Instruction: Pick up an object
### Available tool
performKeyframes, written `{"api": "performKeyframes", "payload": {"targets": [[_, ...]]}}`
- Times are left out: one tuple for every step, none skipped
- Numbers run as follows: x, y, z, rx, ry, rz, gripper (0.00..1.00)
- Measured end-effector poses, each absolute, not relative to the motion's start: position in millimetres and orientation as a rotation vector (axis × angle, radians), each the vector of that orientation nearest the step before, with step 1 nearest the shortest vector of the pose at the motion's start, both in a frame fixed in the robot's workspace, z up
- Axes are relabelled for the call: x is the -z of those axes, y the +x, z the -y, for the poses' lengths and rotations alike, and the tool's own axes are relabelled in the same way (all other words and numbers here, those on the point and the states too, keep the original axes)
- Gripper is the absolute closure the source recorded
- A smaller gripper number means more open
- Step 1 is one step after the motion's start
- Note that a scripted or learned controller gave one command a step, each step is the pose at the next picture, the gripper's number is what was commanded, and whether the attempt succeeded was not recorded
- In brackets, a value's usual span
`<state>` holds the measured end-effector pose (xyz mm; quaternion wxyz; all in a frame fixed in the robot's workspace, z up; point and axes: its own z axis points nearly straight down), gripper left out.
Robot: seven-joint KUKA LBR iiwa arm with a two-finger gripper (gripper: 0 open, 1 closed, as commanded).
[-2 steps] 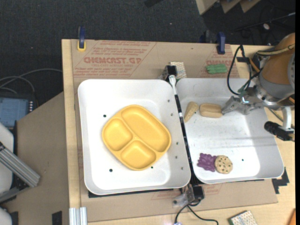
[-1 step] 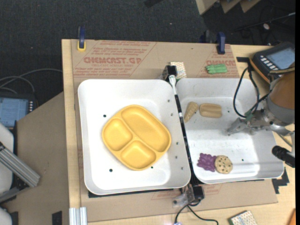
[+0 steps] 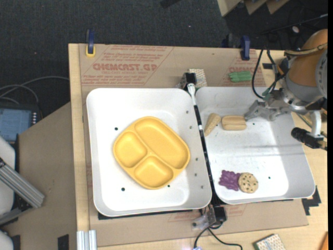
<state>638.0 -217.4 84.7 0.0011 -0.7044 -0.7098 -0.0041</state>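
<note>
Bench seen from above, arm entering from the right. Left bin (image 3: pixel 99 155) held a yellow divided plate (image 3: pixel 151 151) w/ three compartments, lying at a slant near the bin's middle. Right bin (image 3: pixel 291 176) held four small items: a tan bread-like piece (image 3: pixel 211 123) leaning against the left wall, a tan roll (image 3: pixel 233 123) just beside it, and, near the front edge, purple grapes (image 3: pixel 228 179) touching a chocolate-chip cookie (image 3: pixel 248 183). Gripper (image 3: pixel 258 111) was low over the right bin's back part, just right of the roll, nothing visible betw. its fingers; whether they stood wide or narrow could not be told. A green object (image 3: pixel 241 77) lay on the cardboard behind the right bin
</note>
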Motion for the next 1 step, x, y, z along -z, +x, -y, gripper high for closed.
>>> {"api": "performKeyframes", "payload": {"targets": [[-85.6, 635.8, 218.2, 0.011, -2.212, 2.225, 0.0]]}}
